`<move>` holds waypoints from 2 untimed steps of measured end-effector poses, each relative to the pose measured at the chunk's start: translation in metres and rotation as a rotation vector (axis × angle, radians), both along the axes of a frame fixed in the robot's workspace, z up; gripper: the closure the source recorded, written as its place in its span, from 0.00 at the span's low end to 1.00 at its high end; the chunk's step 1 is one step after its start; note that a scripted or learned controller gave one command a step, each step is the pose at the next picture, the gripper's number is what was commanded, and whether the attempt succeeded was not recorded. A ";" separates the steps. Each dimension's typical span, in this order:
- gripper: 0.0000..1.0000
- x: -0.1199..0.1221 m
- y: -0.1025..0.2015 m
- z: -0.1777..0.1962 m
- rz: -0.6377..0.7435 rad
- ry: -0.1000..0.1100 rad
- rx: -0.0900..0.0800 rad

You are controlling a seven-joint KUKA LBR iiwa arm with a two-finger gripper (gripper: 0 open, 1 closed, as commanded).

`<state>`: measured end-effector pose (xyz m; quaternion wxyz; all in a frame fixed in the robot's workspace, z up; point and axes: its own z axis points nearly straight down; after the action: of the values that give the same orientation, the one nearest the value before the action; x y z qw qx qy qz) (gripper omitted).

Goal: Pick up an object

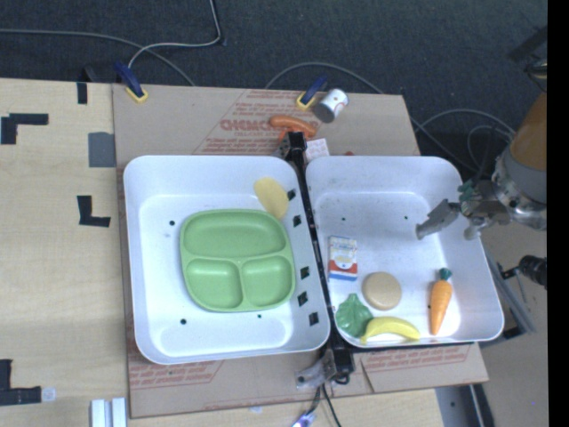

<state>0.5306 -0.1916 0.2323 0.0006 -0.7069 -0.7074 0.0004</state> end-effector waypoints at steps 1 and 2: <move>0.00 0.024 0.092 -0.106 0.002 0.003 0.002; 0.00 -0.023 0.080 -0.143 0.001 -0.015 0.002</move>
<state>0.5076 -0.1117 0.0897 -0.0041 -0.7066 -0.7076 -0.0055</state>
